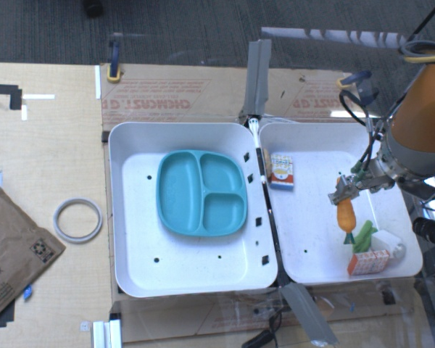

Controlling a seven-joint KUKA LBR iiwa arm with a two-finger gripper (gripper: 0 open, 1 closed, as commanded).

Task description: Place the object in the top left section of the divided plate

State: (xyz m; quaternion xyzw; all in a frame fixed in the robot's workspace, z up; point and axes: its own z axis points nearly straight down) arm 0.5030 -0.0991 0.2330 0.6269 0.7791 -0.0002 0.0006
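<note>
Right bin (312, 263): gripper (344, 196) poised directly over toy carrot (347, 217); finger state cannot be told. Also 1 small box (282, 171), 1 carton (369, 262). Left bin (130, 216): 1 teal divided plate (201, 193).

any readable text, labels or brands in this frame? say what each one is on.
"CHEMCAST GP" or close to it, red, repeated, printed upside down on the brown sheet behind the bins; the letters are soft.
"BOX", the end of a longer print, on the cardboard box at the left edge.
Small box in the right bin: print too small to read.
Carton in the same bin: print blurred, unreadable.
</note>
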